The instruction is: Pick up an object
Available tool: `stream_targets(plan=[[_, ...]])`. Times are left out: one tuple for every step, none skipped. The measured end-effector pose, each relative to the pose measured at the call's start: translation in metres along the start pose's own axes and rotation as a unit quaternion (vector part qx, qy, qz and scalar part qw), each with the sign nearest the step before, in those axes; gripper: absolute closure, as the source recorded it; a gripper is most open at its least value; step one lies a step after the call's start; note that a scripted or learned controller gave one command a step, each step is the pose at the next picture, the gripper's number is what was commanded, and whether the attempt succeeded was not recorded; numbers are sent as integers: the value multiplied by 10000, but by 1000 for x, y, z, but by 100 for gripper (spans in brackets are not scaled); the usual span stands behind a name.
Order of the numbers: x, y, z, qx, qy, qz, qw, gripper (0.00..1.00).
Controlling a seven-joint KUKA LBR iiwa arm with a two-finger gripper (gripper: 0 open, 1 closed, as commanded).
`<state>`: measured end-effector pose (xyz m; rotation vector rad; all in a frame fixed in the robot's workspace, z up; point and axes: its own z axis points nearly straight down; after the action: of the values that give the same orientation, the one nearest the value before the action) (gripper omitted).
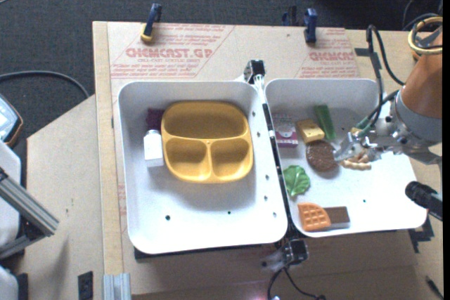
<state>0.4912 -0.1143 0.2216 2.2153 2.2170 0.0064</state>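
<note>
Round brown patty, flat, speckled (dark rim), near gripper

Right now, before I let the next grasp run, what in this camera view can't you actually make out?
- Gripper: small and cluttered by cables; finger state unreadable.
- Pale item beside the gripper: too small to identify, or to tell if it is gripped.
- Dark purple item: mostly hidden behind the yellow tray and white bottle.
- Arm: cut off by the right edge.
</note>
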Motion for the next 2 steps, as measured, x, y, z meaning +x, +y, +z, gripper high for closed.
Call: stream_targets(plan=[[0, 1, -3, 24, 4, 1, 10000, 100], [45, 39, 6, 22, 10, -25, 10000, 100]])
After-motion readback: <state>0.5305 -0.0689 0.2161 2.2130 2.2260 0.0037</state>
